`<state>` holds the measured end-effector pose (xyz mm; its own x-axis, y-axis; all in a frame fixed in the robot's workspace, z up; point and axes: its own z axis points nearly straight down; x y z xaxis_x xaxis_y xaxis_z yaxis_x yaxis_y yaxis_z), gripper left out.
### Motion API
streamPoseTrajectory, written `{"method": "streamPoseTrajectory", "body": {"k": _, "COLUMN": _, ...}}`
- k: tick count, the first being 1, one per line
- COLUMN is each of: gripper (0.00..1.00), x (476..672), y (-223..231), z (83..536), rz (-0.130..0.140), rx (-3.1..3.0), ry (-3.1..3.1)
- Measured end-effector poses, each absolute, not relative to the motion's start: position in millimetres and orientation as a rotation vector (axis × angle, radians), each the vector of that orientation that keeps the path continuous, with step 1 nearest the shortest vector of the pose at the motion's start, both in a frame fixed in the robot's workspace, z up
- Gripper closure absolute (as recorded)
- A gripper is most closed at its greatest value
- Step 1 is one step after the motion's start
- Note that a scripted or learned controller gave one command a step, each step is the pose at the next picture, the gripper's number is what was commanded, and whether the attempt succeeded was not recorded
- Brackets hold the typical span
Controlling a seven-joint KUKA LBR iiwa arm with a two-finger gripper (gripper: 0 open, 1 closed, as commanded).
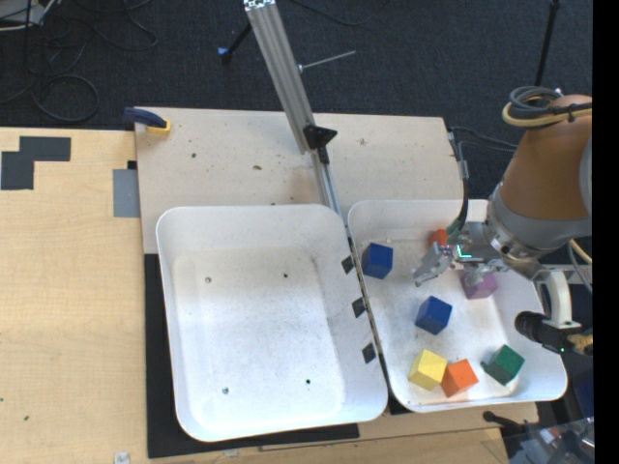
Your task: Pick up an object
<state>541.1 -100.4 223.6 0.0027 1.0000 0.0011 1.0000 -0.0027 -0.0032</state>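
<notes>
The gripper (447, 257) was seen low over the right bin (542, 390), at its far side, with the grey and orange arm (542, 177) looming above it. Whether the jaws were released or clenched could not be told, since they were small and partly blurred against the white floor, and nothing was plainly seen between them. A purple block (479, 283) lay just beside the gripper, towards the arm, and a small red-orange block (440, 237) was glimpsed just behind it; either could be judged the likeliest target. A miss was judged the chief risk: with two blocks so close, one could be nudged aside by a descending finger rather than straddled, or pinched at a corner and lost on lifting. The purple block was partly hidden under the wrist, so its pose could not be judged well. Elsewhere in the same bin a blue cube (377, 259) sat near the dividing rim, a second blue cube (434, 314) lay at the middle, and a yellow cube (428, 368), an orange cube (459, 376) touching it, and a green cube (504, 363) were gathered along the near edge, well clear of the gripper. The left bin (193, 259) stood alongside.
</notes>
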Motion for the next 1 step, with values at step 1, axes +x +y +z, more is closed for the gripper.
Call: {"method": "streamPoseTrajectory", "body": {"k": 1, "gripper": 0.00, "x": 531.2, "y": -99.9, "z": 174.8, "rz": 0.008, "rx": -2.218, "ry": -2.215}}
